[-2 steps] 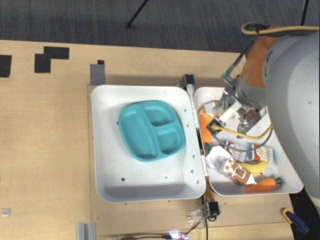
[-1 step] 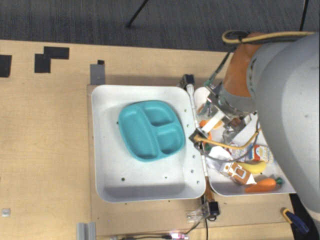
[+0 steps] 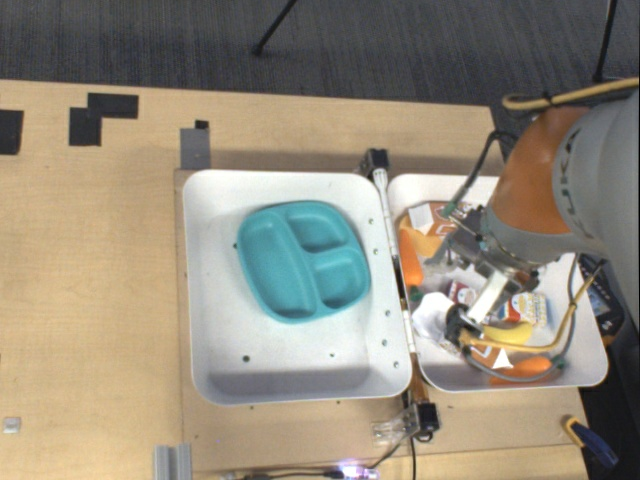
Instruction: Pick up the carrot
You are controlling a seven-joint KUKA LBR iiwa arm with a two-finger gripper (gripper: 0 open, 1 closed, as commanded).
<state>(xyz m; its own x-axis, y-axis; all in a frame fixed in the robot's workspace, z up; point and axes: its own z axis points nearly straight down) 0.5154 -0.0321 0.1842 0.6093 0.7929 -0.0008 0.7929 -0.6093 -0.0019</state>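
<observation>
Two orange pieces lie in the right bin [image 3: 597, 360], so settle which one you mean before committing. The long, tapered one standing along that bin's left wall reads as the carrot [image 3: 408, 258]. The shorter orange piece [image 3: 531, 366] sits at the near edge, just beside the banana [image 3: 512, 335], and you cannot rule it out from this angle. A crumpled white wrapper [image 3: 430, 314] lies just near-side of the carrot's tip, and small packets crowd the middle of the bin.

The gripper [image 3: 458, 260] hangs over the middle of the right bin, close to the carrot's right side. The wrist hides its business end, so you cannot tell whether it is wide or narrow, and nothing shows as held.

Expect the carrot to be light and stiff, probably smooth moulded plastic, so it will likely slip or roll under a pinch. Take it across its thicker part, squarely across the width, not at the thin end. The wall touching its left side leaves little room there, and you may need to nudge it toward the middle first. The left bin [image 3: 200, 368] carries the teal divided plate [image 3: 300, 260] and plays no part.
</observation>
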